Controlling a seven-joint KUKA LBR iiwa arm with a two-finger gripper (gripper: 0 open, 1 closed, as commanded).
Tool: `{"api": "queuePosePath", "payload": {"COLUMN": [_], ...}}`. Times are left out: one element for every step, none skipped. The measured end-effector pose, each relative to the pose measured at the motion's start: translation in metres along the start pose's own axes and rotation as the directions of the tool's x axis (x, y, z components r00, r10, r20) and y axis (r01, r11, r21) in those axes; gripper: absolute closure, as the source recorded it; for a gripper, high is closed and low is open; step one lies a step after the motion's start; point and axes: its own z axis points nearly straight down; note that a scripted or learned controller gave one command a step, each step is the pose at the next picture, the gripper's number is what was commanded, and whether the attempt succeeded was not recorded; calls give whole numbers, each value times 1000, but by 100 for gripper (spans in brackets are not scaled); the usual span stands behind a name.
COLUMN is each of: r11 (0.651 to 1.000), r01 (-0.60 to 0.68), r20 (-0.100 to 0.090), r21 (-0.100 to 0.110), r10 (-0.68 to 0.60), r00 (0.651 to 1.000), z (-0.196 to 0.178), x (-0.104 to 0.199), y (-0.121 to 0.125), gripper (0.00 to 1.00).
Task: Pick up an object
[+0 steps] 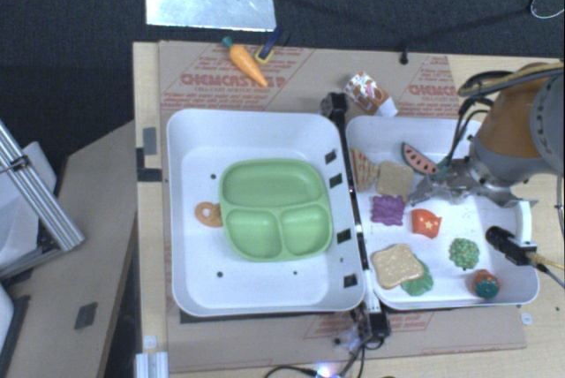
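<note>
The tool [430, 189] hangs low in the right bin [527, 290], just above the red toy piece [426, 223] and beside the purple grapes [387, 209]; its opening cannot be told. The green divided plate [272, 208] sits in the left bin [190, 279].

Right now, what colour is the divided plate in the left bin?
Light green; the divided plate shows plainly in the camera view.

Gripper [433, 187] above toy-filled right bin [530, 279]
</note>
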Motion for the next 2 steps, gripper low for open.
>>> {"api": "queuePosePath", "payload": {"r11": [1000,1000], "r01": [0,-1], "r20": [1,1], "r21": [-5,-4], "r10": [0,1], "r00": [1000,1000], "z": [-12,-62], "x": [0,-9], "y": [1,-1], "gripper": [100,100]}}
